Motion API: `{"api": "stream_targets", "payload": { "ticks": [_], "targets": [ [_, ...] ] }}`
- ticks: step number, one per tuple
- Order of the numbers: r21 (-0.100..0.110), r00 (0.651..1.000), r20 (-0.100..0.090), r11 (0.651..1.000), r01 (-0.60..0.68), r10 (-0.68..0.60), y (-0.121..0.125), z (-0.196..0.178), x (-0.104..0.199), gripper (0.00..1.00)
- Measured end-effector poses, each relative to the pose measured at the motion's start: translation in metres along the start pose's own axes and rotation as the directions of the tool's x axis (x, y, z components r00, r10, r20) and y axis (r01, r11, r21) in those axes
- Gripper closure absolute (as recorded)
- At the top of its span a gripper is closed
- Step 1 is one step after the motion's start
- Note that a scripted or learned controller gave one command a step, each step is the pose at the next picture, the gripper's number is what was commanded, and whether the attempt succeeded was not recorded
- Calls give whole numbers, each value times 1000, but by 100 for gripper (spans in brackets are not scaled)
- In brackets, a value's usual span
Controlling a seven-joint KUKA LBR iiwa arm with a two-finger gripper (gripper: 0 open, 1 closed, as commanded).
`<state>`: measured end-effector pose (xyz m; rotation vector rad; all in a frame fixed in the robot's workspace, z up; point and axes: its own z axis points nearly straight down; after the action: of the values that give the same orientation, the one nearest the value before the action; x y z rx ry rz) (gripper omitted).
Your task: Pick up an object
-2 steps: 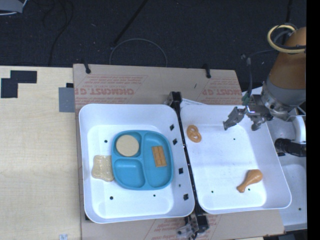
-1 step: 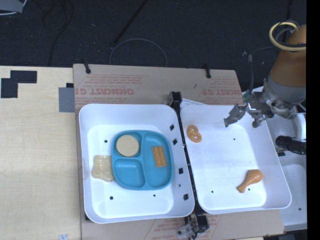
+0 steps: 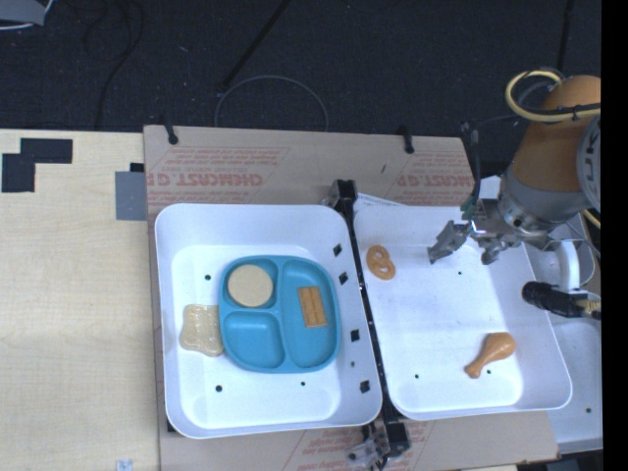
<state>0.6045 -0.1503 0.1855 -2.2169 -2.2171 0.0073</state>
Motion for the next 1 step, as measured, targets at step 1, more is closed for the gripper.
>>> {"api": "stream_targets", "payload": {
  "ticks": [1],
  "targets": [
    [-2, 1000, 0, 1000, 3, -3, 5, 45, 5, 0]
  ]
}}
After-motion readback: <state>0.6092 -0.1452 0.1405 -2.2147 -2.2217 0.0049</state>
